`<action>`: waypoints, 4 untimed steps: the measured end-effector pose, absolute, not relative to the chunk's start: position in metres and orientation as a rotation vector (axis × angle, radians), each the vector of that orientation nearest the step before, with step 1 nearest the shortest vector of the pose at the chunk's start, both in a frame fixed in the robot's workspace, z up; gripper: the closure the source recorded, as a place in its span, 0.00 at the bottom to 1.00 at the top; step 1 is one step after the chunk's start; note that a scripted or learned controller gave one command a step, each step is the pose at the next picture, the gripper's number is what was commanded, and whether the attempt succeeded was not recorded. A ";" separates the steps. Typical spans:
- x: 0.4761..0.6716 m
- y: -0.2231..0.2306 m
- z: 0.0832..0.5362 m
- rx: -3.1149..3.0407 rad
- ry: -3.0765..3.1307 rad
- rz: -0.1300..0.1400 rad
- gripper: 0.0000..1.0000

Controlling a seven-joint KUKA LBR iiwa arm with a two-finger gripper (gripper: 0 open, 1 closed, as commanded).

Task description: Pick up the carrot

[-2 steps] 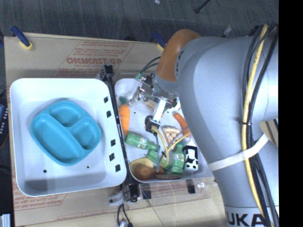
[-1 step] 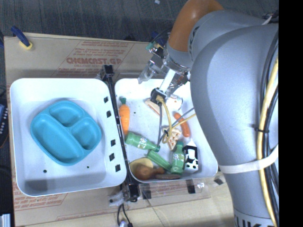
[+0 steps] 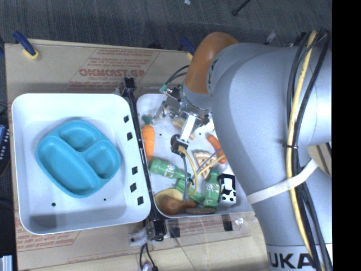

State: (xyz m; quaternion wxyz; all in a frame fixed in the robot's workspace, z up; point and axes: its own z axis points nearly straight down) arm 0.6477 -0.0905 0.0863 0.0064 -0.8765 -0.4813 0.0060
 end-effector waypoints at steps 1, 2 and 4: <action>0.659 -0.151 0.220 -2.802 -1.426 -0.005 0.00; 0.657 -0.140 0.199 -2.748 -1.507 0.009 0.00; 0.634 -0.093 0.090 -2.832 -1.337 0.019 0.00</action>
